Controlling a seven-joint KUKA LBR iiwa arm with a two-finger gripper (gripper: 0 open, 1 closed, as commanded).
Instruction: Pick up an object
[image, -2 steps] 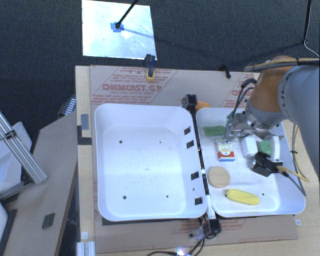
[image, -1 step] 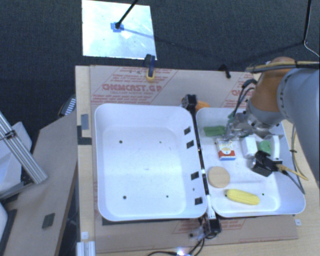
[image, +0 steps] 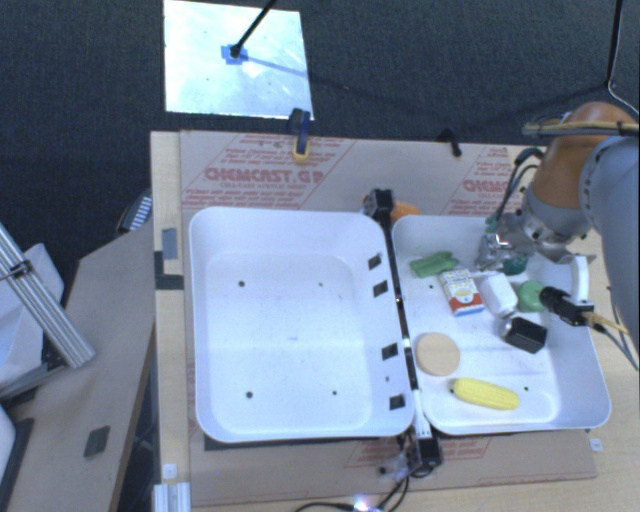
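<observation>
With the gripper (image: 497, 250) low over the far end of the right bin (image: 585, 400), its grip impossible to tell, it could nudge the white block (image: 497, 293) or small carton (image: 461, 292) just beside it and close on nothing.

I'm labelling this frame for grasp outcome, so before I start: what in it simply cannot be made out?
- Gripper, camera view: small and cluttered by wrist parts, so finger state is unreadable.
- Teal object beside it: mostly hidden by the gripper; shape unclear.
- Orange object behind the right white bin: cut by the bin rim.
- Small printed carton: print too small to read.
- Grey arm: cut off by the right edge.
</observation>
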